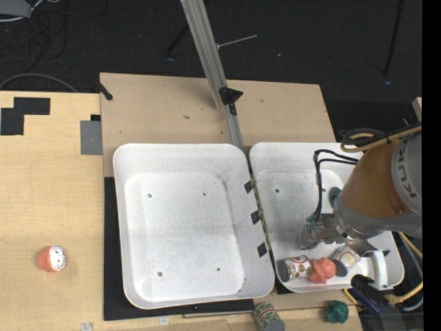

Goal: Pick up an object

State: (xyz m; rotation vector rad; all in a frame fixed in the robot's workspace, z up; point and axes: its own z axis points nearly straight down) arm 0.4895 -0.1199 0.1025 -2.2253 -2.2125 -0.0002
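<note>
In the right bin, the gripper hangs low near the front wall; its grip state cannot be determined. "KU" is legible on the arm. Beside it lie a labelled can, text unreadable, and a red object.

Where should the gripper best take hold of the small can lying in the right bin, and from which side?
Grip the can across its round body, coming from above. It lies on its side near the right bin's front wall, an orange toy touching one end, so the long sides are probably freest.
</note>
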